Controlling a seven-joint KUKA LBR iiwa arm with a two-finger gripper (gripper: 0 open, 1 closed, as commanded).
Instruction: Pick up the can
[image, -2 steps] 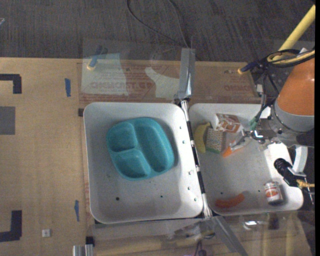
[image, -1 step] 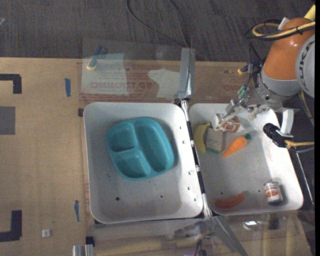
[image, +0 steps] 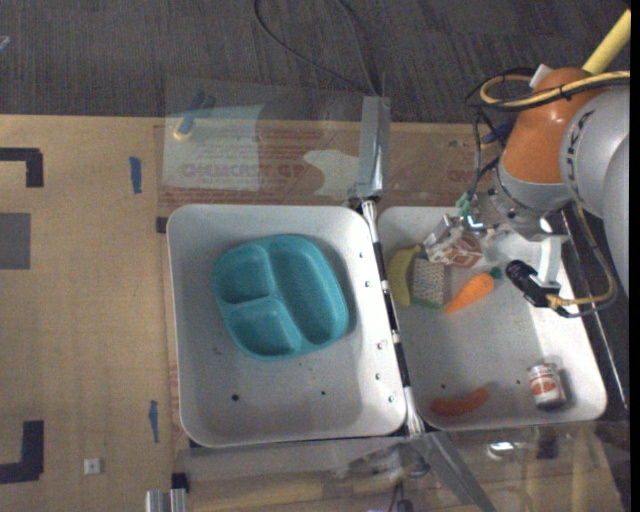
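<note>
Right bin (image: 580, 400): can (image: 545, 385) upright, near corner.
We see gripper (image: 462, 232) far across; jaw state unclear to us.

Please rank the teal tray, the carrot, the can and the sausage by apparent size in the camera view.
1. Teal tray, by far the largest.
2. Carrot and sausage: they look about alike, so I would not rank them.
3. Can, smallest, though close to those two.

Arm (image: 560, 130) bent, hand (image: 462, 232) lowered.
</note>
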